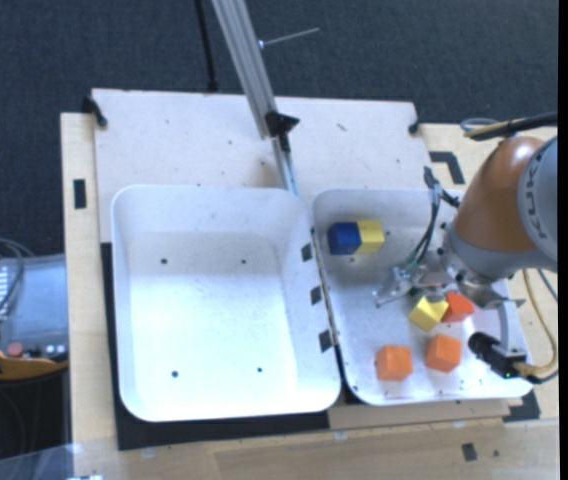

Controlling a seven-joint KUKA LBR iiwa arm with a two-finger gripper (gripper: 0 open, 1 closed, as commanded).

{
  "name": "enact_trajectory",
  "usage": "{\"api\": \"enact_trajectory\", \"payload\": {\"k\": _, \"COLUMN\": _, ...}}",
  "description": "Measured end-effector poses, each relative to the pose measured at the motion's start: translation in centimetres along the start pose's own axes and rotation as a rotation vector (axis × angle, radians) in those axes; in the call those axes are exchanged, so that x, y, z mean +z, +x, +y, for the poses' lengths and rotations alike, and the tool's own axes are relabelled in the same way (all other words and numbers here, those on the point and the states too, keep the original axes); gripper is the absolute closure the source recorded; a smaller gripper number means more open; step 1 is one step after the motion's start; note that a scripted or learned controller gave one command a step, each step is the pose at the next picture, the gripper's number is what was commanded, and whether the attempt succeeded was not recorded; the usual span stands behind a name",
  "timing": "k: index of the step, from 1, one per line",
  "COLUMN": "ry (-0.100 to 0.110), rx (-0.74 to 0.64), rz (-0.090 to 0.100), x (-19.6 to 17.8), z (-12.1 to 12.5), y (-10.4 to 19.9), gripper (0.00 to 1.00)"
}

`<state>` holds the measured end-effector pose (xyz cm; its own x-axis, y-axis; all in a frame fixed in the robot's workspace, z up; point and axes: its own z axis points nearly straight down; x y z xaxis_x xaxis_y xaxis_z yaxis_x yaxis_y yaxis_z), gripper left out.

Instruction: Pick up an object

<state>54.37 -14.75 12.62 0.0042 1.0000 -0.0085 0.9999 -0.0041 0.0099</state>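
Note:
The right bin [364, 388] holds several small blocks. A blue block [343, 238] and a yellow block [371, 234] touch each other near its far left. Two orange cubes [394, 362] [443, 352] lie near its front rim. My gripper [404, 285] is low over the middle of this bin, under the orange-banded wrist [494, 218]. Just right of and below the gripper lie a yellow cube [427, 313] and a red-orange block [459, 306], partly tucked under the wrist. No block shows clearly between the gripper's tips.
The left bin [124, 268] stands alongside, sharing a middle wall [319, 288] with the right bin. A slanted aluminium post [249, 58] rises behind the bins. Cables and a grey box [29, 313] sit off the bench at the left.

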Motion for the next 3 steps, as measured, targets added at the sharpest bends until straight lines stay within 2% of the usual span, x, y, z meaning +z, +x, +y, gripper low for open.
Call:
{"api": "enact_trajectory", "payload": {"k": 1, "ry": -0.006, "rx": 0.008, "rz": 0.001, "x": -1.3, "z": 0.1, "y": -0.1, "gripper": 1.00}}
{"api": "enact_trajectory", "payload": {"k": 3, "ry": 0.002, "rx": -0.007, "rz": 0.006, "x": -13.0, "z": 1.4, "y": -0.7, "gripper": 1.00}}
